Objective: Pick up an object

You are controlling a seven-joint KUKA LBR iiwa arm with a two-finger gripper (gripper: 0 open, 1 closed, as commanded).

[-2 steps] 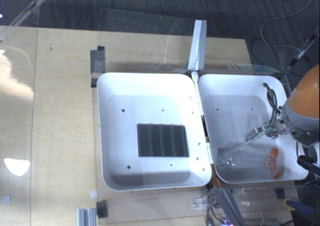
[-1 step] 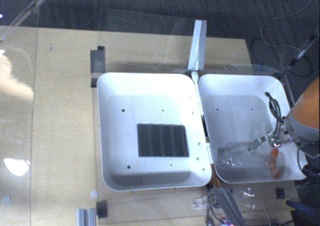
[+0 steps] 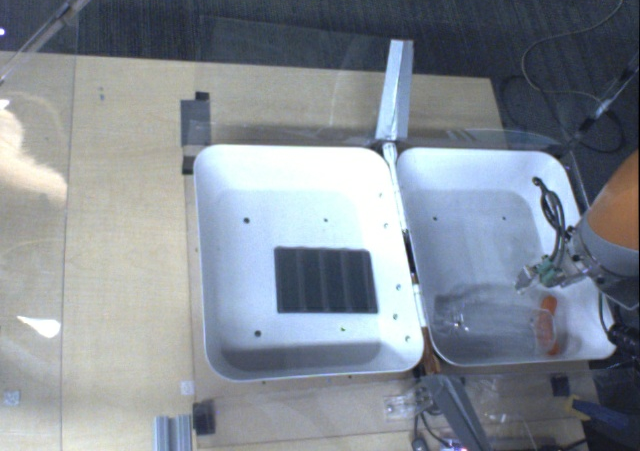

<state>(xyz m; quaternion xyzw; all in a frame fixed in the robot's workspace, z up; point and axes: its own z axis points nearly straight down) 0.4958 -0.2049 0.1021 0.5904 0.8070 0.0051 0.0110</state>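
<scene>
Pale wood worktop (image 3: 120, 269) carries two white bins side by side, w/ dark carpet beyond. Nearest the camera, in the right bin (image 3: 470, 179), a clear plastic cup (image 3: 480, 317) lies on its side, an orange item (image 3: 546, 324) just beside it, probably the pick candidates. The tool (image 3: 545, 274) hangs just above them, likely lining up a grab; its state can't be told. Left bin (image 3: 290, 179) holds a dark ribbed slab (image 3: 325, 280), lying flat. No legible labels or writing.

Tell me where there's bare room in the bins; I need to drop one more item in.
Left bin: free floor all round the dark ribbed block, widest behind it. Right bin: bare far-left floor; crowded near front, with the clear bottle, its orange cap and the claw.
</scene>
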